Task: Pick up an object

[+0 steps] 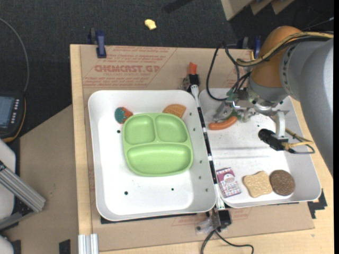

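Nearest the camera lie a card (pixel 226 182), a toast (pixel 257 183) and a brown disc (pixel 282 182), along the right bin's (pixel 249 147) near edge; well beyond them, at its far left, a sausage (pixel 222 123) lies long axis left to right; the gripper (pixel 237 109) hangs just beyond and to its right, touching or nearly so; whether it is spread or pinching, I cannot tell.

On the counter (pixel 79 142), the left bin (pixel 106 184) holds a divided plate (pixel 157 144). In the right bin (pixel 302 173), a sausage (pixel 222 123) lies behind a card packet (pixel 226 182), toast (pixel 257 183) and cookie (pixel 282 182).
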Motion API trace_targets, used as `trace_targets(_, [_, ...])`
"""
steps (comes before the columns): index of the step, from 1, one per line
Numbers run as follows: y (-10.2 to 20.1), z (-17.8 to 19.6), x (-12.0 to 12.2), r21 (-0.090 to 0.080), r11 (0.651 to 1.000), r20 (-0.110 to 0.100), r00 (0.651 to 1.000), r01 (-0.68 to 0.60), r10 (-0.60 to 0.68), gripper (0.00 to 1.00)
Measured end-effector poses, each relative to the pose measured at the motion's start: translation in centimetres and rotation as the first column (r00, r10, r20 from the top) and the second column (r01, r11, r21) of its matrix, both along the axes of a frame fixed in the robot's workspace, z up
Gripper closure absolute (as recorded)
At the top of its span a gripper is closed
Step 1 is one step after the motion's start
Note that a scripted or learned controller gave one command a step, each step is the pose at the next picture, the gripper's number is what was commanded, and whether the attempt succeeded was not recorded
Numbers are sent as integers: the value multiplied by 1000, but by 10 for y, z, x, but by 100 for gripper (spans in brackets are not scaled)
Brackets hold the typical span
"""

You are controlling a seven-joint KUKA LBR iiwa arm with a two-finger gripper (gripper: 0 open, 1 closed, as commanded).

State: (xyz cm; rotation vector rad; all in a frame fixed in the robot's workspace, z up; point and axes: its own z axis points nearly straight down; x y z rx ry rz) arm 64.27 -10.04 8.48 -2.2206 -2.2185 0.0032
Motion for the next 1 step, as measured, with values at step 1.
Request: trace_targets(1, [0,11,2,-2,1000,4,1000,-2,2,100])
